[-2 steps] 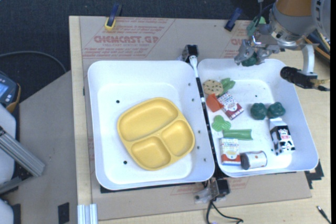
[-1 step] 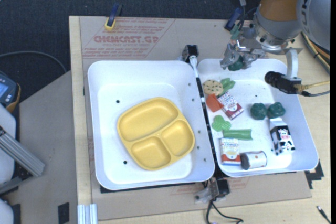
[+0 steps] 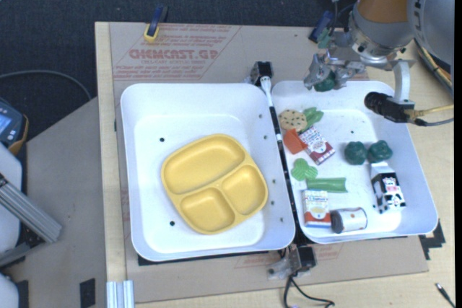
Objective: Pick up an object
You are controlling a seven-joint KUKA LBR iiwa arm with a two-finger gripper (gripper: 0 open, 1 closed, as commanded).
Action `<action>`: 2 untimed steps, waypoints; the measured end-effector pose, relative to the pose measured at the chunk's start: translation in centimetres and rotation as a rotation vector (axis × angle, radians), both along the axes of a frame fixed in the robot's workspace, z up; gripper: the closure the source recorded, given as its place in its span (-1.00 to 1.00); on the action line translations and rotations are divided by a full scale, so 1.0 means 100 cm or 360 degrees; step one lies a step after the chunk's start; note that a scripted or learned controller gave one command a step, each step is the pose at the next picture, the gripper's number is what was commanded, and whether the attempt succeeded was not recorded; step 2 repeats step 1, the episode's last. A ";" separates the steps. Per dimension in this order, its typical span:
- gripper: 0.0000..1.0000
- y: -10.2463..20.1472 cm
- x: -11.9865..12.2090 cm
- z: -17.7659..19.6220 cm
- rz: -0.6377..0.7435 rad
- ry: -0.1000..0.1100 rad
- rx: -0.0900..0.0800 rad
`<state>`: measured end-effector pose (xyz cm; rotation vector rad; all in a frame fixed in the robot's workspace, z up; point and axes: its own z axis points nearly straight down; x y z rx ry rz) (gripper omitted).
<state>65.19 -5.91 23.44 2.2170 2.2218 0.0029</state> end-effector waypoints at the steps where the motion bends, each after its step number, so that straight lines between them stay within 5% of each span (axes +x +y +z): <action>1: 1.00 -0.001 -0.012 -0.008 -0.0004 0.0011 0.0001; 2: 1.00 -0.001 -0.012 -0.008 -0.0004 0.0011 0.0001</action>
